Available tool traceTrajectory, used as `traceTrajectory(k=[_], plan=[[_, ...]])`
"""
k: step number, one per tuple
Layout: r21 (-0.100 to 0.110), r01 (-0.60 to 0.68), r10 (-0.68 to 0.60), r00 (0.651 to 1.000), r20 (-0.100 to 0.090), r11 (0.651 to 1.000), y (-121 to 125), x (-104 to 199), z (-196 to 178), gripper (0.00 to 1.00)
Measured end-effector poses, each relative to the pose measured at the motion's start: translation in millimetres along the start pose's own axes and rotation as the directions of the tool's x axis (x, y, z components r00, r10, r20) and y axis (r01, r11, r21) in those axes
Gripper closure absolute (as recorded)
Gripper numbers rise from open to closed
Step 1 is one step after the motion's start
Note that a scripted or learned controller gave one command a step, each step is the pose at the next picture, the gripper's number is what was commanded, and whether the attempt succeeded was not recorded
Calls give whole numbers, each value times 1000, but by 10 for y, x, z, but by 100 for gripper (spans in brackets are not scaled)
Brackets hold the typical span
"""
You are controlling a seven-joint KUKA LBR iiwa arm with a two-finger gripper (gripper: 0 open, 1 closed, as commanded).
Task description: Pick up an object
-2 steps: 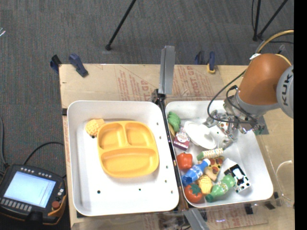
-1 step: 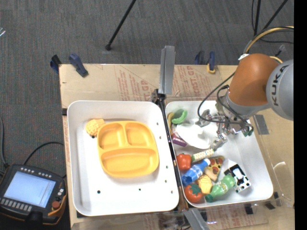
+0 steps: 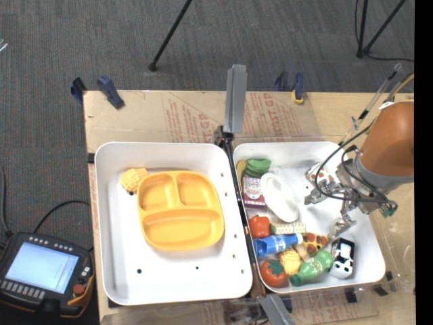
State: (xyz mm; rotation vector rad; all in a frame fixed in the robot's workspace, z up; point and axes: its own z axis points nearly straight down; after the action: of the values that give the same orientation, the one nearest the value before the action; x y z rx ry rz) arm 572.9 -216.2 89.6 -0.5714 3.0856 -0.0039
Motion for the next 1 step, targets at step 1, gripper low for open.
traceTrajectory(k=[1], plan=[[-3, -57, 57, 998, 2, 998, -207, -703, 11, 0]])
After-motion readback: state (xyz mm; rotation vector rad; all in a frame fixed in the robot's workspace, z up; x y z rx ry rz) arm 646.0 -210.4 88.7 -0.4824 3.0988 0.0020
